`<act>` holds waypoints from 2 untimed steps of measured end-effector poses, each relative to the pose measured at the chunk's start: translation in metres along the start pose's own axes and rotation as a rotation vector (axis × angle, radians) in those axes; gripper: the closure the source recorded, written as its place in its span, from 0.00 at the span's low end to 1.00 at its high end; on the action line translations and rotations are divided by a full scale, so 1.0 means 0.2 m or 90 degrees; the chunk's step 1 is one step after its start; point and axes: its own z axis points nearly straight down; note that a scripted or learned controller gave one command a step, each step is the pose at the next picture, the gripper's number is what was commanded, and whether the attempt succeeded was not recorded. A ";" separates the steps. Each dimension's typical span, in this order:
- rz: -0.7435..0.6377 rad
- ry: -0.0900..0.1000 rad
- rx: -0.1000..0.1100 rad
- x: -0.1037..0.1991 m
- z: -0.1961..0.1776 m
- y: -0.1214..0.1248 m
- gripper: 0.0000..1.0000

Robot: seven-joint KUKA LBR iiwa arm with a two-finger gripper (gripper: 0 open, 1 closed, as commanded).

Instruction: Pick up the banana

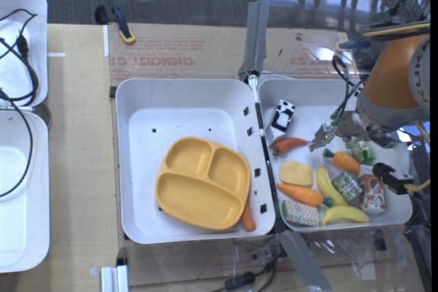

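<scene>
The banana [345,215] is yellow and lies along the front wall of the right bin [311,98]. A second yellow curved fruit [326,184] stands just behind it, touching it. My gripper [322,139] hangs over the middle of the right bin, behind and a little left of the banana, well apart from it. Its fingers look open with nothing between them. The grey arm with its orange band [397,72] comes in from the right.
Crowded round the banana are a carrot [300,193], a yellow slice [295,173], a red chilli [290,144], a small carrot [342,162], two packets [361,191] and a black-and-white cube [283,115]. The left bin [137,147] holds a yellow divided plate [203,181].
</scene>
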 end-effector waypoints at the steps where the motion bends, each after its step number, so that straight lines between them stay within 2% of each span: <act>1: -0.044 -0.005 -0.011 0.25 0.08 -0.43 0.00; 2: -0.042 -0.002 -0.005 0.25 0.05 -0.43 1.00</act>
